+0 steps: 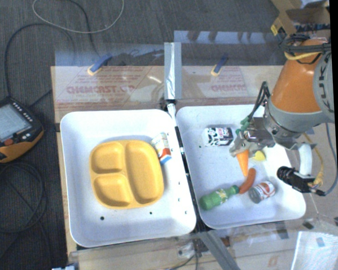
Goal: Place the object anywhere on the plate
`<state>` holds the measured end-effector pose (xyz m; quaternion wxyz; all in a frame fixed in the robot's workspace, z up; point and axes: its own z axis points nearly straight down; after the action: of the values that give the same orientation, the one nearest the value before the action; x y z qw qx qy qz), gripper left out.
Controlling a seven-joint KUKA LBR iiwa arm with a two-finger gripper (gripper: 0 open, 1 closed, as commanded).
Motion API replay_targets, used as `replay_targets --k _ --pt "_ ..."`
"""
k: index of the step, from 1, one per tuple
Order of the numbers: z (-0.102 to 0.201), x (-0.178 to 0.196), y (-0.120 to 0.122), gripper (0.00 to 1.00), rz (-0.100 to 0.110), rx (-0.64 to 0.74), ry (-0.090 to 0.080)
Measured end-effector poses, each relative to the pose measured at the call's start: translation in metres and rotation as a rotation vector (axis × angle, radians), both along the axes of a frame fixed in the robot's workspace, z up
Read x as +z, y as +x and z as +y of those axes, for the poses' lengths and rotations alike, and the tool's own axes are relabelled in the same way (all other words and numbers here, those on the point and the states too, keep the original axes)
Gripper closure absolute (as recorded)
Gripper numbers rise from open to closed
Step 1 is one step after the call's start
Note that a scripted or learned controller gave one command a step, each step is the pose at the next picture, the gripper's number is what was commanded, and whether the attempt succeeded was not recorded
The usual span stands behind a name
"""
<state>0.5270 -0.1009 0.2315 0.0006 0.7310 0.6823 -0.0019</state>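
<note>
The gripper (244, 148) is hovering over the carrot (243, 161) in the right bin (286, 210) — grip unreadable — leaving the yellow plate (127, 173) waiting, nothing delivered.

A robotics lab: an industrial arm (299, 91) works over two white bins (83, 221) on a bench, a teach pendant (10, 127) and loose cables (61, 13) on grey carpet at nine o'clock.

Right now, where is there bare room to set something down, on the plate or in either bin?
The yellow plate has all three compartments bare; a small tube leans at its upper right edge. The left bin floor is bare below the plate. The right bin is crowded around the gripper: carton, carrot, green bottle, sausage, can. Its lower left corner is bare.
</note>
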Motion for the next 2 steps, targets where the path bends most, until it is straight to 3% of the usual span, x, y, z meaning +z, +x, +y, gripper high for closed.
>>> replay_targets --k 1,2 --pt "0.081 0.011 0.005 1.00 0.000 0.108 0.003" --pt "0.166 -0.049 0.042 1.00 0.003 0.170 0.003"
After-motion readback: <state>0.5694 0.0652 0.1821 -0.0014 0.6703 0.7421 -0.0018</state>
